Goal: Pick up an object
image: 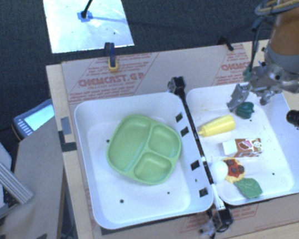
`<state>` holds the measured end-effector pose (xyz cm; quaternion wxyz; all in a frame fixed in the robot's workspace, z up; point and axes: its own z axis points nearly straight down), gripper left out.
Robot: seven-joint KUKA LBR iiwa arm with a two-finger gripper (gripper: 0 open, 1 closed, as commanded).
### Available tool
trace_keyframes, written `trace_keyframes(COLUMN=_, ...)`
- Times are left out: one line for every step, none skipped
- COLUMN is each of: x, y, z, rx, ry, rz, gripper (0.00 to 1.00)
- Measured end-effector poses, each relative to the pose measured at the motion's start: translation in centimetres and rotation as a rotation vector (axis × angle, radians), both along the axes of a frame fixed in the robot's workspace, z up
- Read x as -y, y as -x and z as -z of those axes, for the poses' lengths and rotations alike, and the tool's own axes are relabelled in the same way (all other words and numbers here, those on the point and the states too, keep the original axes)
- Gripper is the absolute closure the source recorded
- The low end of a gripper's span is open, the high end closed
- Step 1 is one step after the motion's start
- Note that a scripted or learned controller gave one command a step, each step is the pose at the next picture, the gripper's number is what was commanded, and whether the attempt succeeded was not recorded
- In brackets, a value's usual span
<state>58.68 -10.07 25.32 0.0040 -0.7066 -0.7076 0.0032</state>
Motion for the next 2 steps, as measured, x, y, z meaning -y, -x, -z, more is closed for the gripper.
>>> trace_keyframes(x=0.0, y=-0.2, z=-0.6, rx=0.012, ry=0.001, rz=-0.002, gripper=0.00)
trace_keyframes(x=0.5, y=0.2, z=3.8, rx=0.009, ry=0.001, rz=0.000, gripper=0.00)
